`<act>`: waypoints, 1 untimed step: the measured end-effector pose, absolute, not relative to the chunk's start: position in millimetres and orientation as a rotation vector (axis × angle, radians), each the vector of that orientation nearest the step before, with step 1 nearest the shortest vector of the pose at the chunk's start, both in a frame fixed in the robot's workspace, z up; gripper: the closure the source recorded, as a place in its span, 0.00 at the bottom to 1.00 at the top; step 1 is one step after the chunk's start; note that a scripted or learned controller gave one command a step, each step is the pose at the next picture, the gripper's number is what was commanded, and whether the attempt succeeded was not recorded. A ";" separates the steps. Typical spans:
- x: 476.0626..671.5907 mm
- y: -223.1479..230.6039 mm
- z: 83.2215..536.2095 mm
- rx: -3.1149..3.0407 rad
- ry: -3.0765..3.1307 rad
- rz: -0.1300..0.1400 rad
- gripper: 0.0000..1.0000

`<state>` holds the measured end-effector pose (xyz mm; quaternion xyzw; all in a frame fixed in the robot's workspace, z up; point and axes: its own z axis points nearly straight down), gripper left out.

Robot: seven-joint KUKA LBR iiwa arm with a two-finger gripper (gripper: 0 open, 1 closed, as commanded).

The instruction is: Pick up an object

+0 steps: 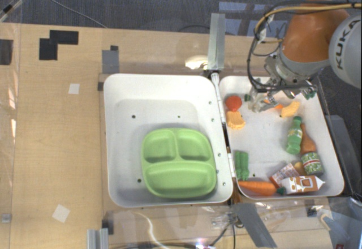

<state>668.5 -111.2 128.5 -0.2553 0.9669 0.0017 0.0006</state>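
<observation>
Camera view puts the hand (264, 101) low near the right bin's (334, 177) far edge, beside an orange toy (290, 109); whether it is open or closed I cannot tell. It should centre over that toy before closing, clear of the bin wall

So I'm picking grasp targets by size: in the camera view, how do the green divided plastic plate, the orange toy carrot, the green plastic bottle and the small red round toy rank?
Largest to smallest as they look:
1. green divided plate, by far
2. orange toy carrot
3. green bottle, close to the carrot, so that order is unsure
4. small red round toy
</observation>
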 end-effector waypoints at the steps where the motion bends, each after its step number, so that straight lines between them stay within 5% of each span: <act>1: 672.8 -116.3 283.6 -0.706 3.036 -0.012 1.00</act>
